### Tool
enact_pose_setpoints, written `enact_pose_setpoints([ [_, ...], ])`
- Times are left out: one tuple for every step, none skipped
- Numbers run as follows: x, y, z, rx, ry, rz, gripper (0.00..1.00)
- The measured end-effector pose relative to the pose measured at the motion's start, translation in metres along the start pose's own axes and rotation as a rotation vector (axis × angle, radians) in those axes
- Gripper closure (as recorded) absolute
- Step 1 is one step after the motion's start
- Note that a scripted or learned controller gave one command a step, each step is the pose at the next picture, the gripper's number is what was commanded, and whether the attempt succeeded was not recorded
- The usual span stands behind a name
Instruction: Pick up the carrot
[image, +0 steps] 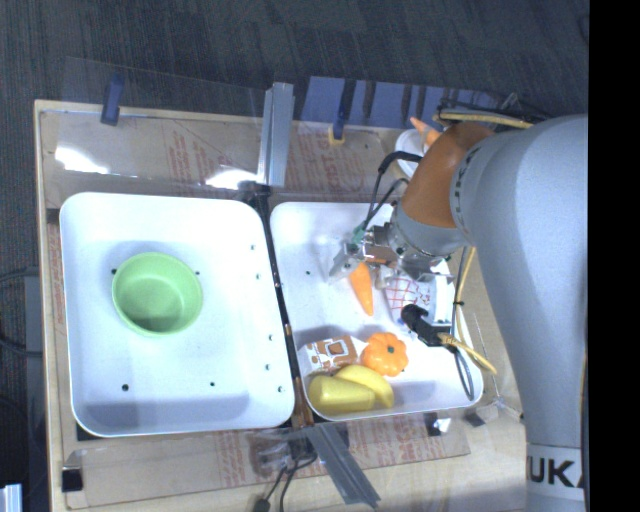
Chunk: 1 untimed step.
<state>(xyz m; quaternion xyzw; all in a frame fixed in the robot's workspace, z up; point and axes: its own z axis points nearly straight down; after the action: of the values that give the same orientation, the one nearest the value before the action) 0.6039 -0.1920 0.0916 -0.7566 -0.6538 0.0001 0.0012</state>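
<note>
The arm (520, 250) reaches over the right bin (290, 230), its gripper (368, 255) low at the carrot's top. The carrot (361, 289) hangs or lies just beneath, near the bin's middle; whether it is gripped or lifted I cannot tell, so the pick looks underway, not finished. The pumpkin (384, 353) and banana (367, 380) sit nearer.

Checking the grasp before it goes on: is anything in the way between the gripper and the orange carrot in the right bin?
Nothing visible is. The gripper sits directly at the top end of the orange carrot, with no object between them. The small orange pumpkin and yellow banana lie lower in the right white bin, apart from the carrot.
</note>
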Motion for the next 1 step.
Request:
enact_pose_setpoints([
  [0.0013, 0.0005, -0.0100, 0.001, 0.000, -0.006, 1.00],
])
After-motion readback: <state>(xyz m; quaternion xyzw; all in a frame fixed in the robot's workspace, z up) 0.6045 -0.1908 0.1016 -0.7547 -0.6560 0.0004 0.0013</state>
